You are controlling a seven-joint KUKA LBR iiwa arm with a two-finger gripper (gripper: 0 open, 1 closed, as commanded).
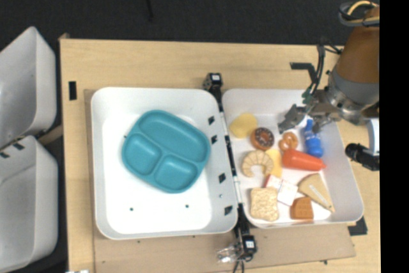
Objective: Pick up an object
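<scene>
Underneath everything, a pale wooden bench (77,156); off its left edge, two white moulded shapes (22,137), well apart from the work.

On the bench's left half, a white bin (105,208), holding just a teal divided plate (166,150) laid flat near its middle. Touching it along the centre seam, a second white bin (348,198) on the bench's right half, with black clips (213,80) at the seam's far and near ends.

Reaching in over the right bin's far right corner, the grey arm (358,67). Hanging above that corner of the bin, the gripper (305,116); grip state not readable from this slant, and nothing seen held.

Crowded in the right bin, the pickable things:
- Just below the gripper, a blue piece (312,141), with a small orange ring (288,139) beside it.
- Against the blue piece on the near side, an orange carrot (303,160).
- Toward the seam, a yellow round piece (243,124), a brown doughnut (262,137) and a croissant (257,163).
- Along the near edge, a pale cracker (264,202), a sandwich wedge (316,190) and a small orange-brown chunk (302,208).

Packed closely, many of them touching, so each hemmed in by neighbours.
</scene>
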